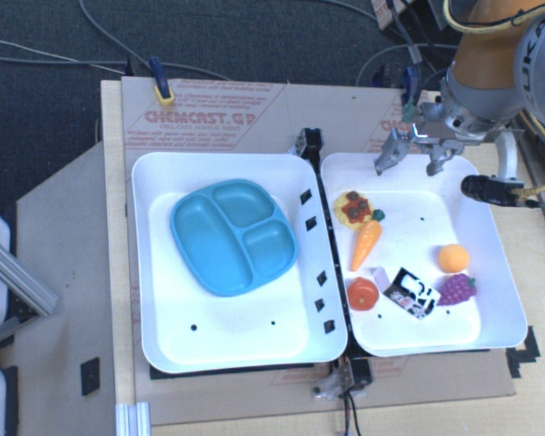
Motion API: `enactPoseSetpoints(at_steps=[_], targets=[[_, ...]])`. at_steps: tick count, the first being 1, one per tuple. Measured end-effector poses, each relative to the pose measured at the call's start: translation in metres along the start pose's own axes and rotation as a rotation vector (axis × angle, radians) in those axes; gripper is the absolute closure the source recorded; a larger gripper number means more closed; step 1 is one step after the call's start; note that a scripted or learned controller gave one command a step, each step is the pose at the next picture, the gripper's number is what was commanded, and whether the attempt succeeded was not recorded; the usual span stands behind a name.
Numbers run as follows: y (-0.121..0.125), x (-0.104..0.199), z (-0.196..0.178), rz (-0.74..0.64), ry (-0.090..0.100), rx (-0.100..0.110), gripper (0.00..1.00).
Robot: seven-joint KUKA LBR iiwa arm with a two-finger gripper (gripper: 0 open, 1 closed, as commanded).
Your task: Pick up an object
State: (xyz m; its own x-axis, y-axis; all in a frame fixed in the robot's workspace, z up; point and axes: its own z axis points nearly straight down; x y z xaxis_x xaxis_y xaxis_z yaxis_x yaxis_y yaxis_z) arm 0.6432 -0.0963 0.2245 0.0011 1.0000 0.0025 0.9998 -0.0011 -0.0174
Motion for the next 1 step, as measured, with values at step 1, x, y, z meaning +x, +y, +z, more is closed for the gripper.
enactPoseSetpoints(at_steps=[1], targets=[[0.0021, 0.0003, -0.0072, -0.002, -0.001, -0.012, 0.0]])
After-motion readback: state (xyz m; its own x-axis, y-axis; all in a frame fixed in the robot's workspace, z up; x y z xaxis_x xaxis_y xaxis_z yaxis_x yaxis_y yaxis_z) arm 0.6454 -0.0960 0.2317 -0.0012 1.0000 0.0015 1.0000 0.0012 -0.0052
